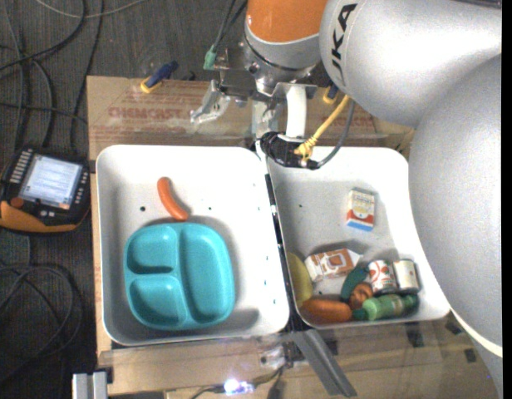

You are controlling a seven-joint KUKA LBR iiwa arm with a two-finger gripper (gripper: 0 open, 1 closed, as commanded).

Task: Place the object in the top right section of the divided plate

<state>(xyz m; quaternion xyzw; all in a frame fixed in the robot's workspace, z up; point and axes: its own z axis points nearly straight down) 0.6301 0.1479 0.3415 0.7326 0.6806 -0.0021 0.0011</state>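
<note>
A teal divided plate [181, 274] lies in the left bin [115, 223], toward its front. An orange sausage [173, 199] rests on the bin floor just behind the plate, touching or nearly touching its rear rim. All of the plate's sections are bare. My gripper [237, 116] hangs high over the back edge where the two bins meet, well away from the sausage and plate. Its fingers [206, 110] look spread, with nothing between them.
The right bin [322, 198] holds a small white and red box [361, 208] and, at its front, a pile with a carton [332, 263], a can [391, 274], a green bottle [387, 306] and a red-orange item [326, 310]. A handheld control pendant [41, 188] lies to the left.
</note>
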